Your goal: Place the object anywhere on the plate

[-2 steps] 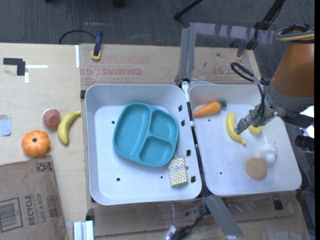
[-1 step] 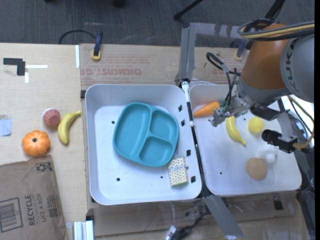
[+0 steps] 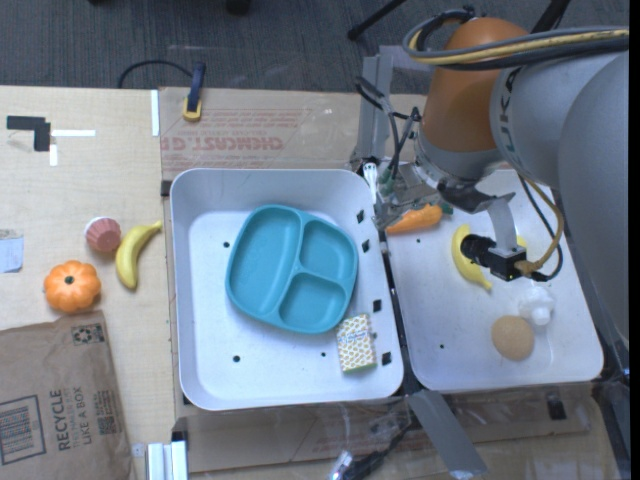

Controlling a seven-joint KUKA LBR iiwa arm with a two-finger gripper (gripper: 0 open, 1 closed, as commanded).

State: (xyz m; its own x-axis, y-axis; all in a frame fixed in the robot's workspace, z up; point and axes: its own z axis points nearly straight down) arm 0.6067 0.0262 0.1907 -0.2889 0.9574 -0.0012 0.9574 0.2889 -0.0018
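A blue three-part plate (image 3: 292,268) lies in the middle of the left bin (image 3: 200,368). An orange carrot (image 3: 418,219) rests at the top left corner of the right bin (image 3: 570,358), close to the wall between the bins. My gripper (image 3: 397,204) hangs right at the carrot's left end, under the grey arm and its orange band (image 3: 472,78). The gripper's tip is buried among cables and the carrot, so its state is unclear. A yellow banana (image 3: 468,258), a tan egg-shaped object (image 3: 513,337) and a small white item (image 3: 540,308) also lie in the right bin.
A small patterned box (image 3: 356,345) sits in the left bin just below the plate. On the bench to the left are a pumpkin (image 3: 72,286), a second banana (image 3: 135,254), a pink round item (image 3: 103,235) and a paper bag (image 3: 50,398).
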